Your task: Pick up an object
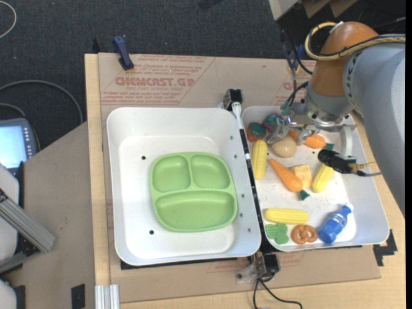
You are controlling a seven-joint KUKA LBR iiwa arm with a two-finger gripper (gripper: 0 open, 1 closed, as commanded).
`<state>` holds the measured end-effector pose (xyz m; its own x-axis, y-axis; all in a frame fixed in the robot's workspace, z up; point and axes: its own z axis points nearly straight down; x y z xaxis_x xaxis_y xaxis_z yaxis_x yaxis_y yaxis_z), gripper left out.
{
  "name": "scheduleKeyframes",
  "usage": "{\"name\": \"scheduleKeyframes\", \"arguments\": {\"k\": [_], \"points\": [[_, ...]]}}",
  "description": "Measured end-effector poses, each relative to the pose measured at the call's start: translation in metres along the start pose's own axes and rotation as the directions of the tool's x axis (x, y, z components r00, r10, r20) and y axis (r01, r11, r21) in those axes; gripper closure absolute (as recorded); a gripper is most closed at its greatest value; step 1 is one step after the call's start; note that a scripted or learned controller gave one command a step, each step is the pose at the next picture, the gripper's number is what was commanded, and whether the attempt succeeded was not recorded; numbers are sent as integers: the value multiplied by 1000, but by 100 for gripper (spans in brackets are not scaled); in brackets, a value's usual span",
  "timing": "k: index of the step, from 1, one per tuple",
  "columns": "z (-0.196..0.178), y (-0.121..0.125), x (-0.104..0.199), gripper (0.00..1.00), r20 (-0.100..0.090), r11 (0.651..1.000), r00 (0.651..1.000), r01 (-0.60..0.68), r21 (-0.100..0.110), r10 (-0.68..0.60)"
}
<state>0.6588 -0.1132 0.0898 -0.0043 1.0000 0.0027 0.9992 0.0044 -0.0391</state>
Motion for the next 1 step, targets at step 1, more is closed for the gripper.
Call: {"name": "scheduleKeyframes", "arguments": {"k": [1], "points": [[-100,-38,50,100,0,999,1000,0,-43,0]]}}
